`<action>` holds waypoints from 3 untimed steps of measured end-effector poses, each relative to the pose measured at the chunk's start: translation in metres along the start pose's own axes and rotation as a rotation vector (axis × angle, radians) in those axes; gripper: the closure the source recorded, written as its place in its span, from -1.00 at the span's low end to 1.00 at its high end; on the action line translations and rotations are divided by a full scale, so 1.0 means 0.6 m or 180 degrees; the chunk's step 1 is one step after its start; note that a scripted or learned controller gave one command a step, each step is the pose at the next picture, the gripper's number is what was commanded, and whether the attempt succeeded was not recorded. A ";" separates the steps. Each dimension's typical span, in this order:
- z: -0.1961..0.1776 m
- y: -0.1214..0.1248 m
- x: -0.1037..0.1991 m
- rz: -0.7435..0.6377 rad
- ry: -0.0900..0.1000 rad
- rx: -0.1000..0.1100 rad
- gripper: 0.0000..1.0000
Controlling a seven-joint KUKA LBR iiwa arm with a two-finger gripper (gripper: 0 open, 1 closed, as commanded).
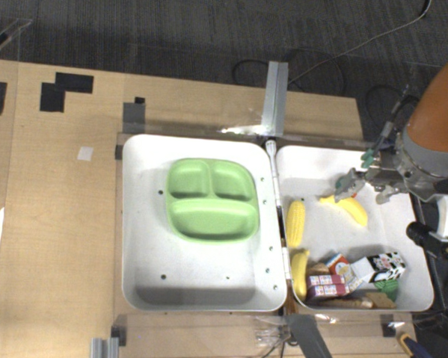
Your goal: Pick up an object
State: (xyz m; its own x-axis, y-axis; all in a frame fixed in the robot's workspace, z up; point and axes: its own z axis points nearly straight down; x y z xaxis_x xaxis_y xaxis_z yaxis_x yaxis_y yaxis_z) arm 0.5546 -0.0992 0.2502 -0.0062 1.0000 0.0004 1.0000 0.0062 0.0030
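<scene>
The right bin [420, 297] serves as the landmark: the gripper [362, 182] hangs over its upper middle, low enough to throw a shadow on the white floor. Whether its jaws are spread or pressed together I cannot tell, since they are small and blurred against the bin. Just beneath and slightly below them lies a yellow banana [351, 210], the nearest candidate for a pick, lying apart from the other things, which probably makes it the easiest target. Along the bin's left wall an ear of corn [296, 222] lies lengthwise, with a second yellow piece [299, 271] just below it. In the bin's lower part a heap of small cartons [339, 278] is crowded together, including a black-and-white cow-patterned box [388, 265]; the crowding would make a clean grip harder there. To the left of the right bin sits the left bin [142, 237], holding a green divided tray [212, 198] near its middle. Nothing appears gripped yet, so the grasp is still to come.
</scene>
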 end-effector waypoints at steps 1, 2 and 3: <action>0.126 0.010 -0.002 -0.0063 0.0000 0.0003 -1.00; 0.245 0.096 -0.004 -0.0591 -0.0001 -0.0004 -1.00; 0.268 0.107 -0.110 -0.0646 -0.0015 -0.0030 -1.00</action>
State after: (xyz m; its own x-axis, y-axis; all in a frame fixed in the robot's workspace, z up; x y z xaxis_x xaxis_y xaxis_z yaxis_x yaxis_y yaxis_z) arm 0.6196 -0.1644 0.0896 -0.2076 0.9782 -0.0058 0.9781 0.2077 0.0119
